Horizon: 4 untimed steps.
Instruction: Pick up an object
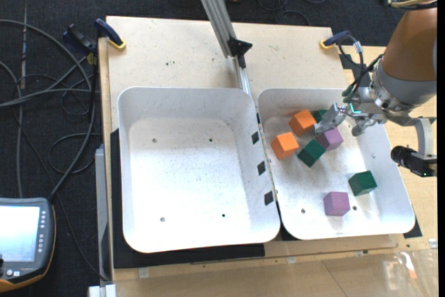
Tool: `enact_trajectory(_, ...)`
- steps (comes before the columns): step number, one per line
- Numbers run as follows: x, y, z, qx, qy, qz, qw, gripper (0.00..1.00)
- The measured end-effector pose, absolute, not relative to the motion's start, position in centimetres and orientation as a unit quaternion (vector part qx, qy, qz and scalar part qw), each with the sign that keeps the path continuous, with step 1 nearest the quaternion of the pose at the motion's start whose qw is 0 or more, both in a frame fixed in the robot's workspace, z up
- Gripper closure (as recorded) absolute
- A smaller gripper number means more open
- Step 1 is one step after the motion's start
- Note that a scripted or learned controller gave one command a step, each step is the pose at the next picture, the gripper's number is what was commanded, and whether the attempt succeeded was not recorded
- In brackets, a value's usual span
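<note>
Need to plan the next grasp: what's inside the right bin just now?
The right bin holds two orange blocks, two purple blocks and two green blocks. The end effector covers part of a dark block behind it.

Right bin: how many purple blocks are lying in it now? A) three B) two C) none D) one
B: one purple block sits by the end effector in the cluster, and a second purple block lies near the right bin's front wall.
</note>
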<state>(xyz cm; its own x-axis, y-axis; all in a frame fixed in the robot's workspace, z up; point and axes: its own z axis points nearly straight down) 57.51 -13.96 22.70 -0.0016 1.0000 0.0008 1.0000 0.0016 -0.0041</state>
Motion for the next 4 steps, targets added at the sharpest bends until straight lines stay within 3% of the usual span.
enact_trajectory(1, 57.6, -14.0, 22.9, -0.707, -0.707, 0.0004, 0.0, 0.0)
enact_trajectory(3, 58.7, -13.3, 13.0, -0.707, -0.708, 0.001, 0.001, 0.0)
enact_trajectory(4, 59.3, -13.4, 11.9, -0.707, -0.708, -0.0058, -0.009, 0.0)
